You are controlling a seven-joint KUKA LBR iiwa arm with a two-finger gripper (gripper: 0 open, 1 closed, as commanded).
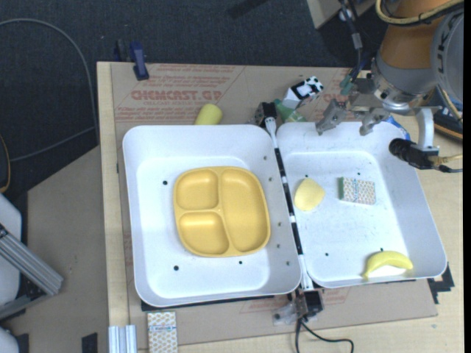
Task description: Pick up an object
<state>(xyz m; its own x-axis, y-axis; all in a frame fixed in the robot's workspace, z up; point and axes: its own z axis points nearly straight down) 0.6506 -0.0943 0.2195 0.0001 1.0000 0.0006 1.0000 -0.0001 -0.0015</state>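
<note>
Tool (pixel 351 120) open, empty, at right bin's (pixel 419 197) 12 o'clock rim; banana (pixel 387 263) at 5 o'clock looks light, smooth, curved — grip mid-body across its width.

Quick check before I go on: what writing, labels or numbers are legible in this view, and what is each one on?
"CHEMCAST GP", red print on the brown board behind the left bin.
Smaller red lines above and below that print: too blurred to read.
Patterned card in the right bin: speckled print, no legible words.
Patterned packet at the bench's front edge: too small to read.
</note>
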